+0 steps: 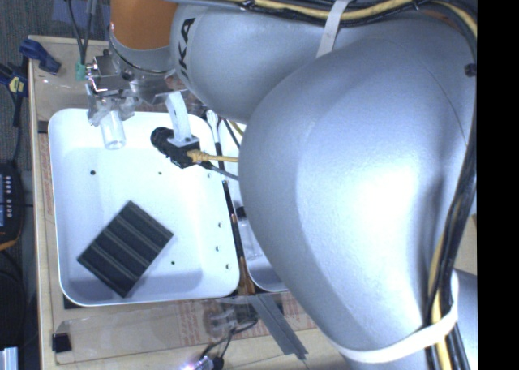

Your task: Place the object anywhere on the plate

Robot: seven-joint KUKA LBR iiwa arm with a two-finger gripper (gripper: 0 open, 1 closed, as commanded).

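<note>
Bench [42, 109] and bins are lying under the slanted camera, and the arm [357, 165] is sweeping in from the right, its big grey casing covering nearly all of the right bin [261, 277], which is showing just a sliver by the near edge.

Over at the left bin [81, 190], the gripper [146, 129] is hanging above the far edge, closer to the far-left corner, with the orange band [138, 3] sitting right above it. Its fingers [113, 131] are standing spread apart with bare white bin floor showing between them, so they are gripping nothing at all. A small black fitting [173, 148] is sitting just beside the right-hand finger, and a yellow cable [219, 157] is running off it toward the arm.

Now the task's thing: a dark ribbed slab [126, 248], flat and rectangular, is lying on the floor of the left bin near the near-left corner, turned at a slant to the bin's walls. It is sitting well apart from the gripper, with open white floor between them. Whether it is the plate or the object, I cannot tell from here.

A blue clamp [36, 53] is perching on the bench's far-left corner.
</note>
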